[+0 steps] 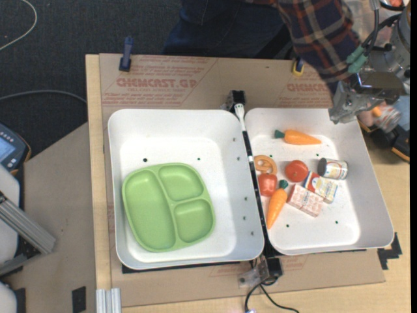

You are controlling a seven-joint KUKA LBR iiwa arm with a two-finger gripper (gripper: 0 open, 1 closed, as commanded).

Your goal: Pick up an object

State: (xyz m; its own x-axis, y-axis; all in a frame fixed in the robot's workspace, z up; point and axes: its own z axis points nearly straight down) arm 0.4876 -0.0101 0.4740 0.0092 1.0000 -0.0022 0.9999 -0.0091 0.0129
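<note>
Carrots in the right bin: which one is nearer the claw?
The carrot lying crosswise at the bin's far edge, close under the claw. The other carrot lies slanted near the front, beside the red pepper.

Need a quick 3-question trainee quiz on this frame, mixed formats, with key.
1. True or false: the green divided plate lies in the left bin.
2. How many carrots are in the right bin?
3. The pincer is over the right bin's: A) far right corner B) near left corner C) middle

Key:
1. True
2. Two: the far carrot and the near carrot
3. A
</note>
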